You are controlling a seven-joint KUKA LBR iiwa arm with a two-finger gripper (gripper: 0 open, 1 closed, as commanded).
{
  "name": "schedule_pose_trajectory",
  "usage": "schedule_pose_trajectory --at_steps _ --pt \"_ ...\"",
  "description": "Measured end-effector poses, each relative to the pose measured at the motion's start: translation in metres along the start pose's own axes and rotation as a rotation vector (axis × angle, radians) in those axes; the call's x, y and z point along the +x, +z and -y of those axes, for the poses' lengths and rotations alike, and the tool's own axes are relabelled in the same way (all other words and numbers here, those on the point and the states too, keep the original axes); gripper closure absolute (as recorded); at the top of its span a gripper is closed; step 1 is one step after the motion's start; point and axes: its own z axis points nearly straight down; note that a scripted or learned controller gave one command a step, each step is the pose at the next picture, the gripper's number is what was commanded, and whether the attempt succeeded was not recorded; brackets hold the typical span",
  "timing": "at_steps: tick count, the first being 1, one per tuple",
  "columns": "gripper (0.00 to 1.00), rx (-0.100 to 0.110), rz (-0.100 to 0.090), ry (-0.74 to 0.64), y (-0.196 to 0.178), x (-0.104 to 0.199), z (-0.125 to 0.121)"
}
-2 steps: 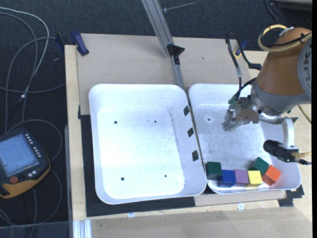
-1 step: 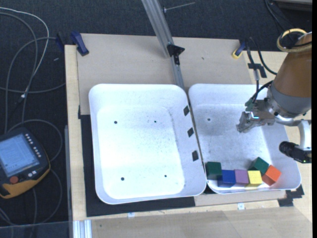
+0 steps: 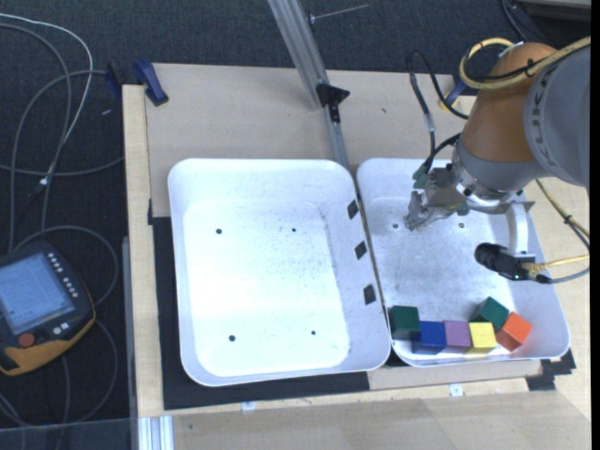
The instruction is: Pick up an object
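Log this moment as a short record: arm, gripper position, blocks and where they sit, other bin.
arm: grey with orange band, reaching in from the right
gripper: over the upper part of the right bin, apart from the blocks
blocks: dark green, blue, purple, yellow, orange, second green, clustered along the right bin's near edge
left bin: white, speckled floor

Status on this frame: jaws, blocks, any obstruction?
Gripper over right bin, upper part, nothing seen held. Blocks in a row along the bin's near edge, apart from the gripper. Nothing between them.
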Motion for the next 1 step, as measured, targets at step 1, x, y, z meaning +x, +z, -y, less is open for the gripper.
schedule_pose_trajectory --at_steps 1 --pt "0.0 0.001 0.002 0.005 -0.0019 -0.0034 0.0017"
